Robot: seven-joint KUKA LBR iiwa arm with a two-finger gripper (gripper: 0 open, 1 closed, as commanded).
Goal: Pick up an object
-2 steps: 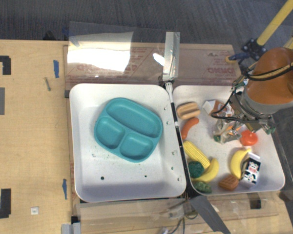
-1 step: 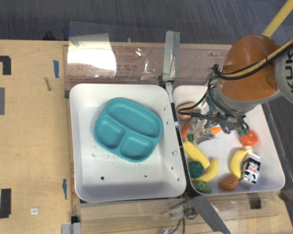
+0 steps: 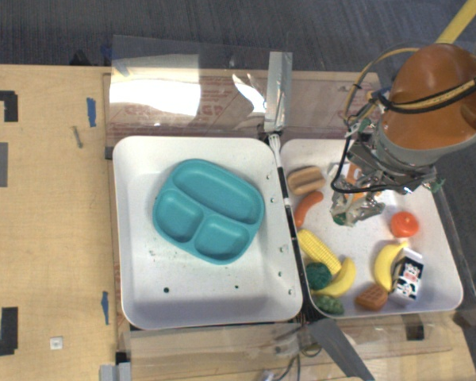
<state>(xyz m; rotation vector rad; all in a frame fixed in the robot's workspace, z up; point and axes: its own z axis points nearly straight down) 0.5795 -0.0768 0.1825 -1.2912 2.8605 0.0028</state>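
Nearest the camera, along the right bin's (image 3: 448,288) front edge: broccoli (image 3: 320,279), brown piece (image 3: 373,297), small carton (image 3: 410,277). Two bananas are counted (image 3: 343,278) (image 3: 386,262), one corn cob (image 3: 317,247), one carrot (image 3: 307,207), one hot dog (image 3: 305,178), one tomato (image 3: 404,224). The tool (image 3: 355,210) is lowered into the right bin's middle, between carrot and tomato, corn just in front; spread or pressed together cannot be told, no object seen pinched. Left bin (image 3: 135,276): one teal divided plate (image 3: 209,209). Tabletop (image 3: 40,236) carries both bins.
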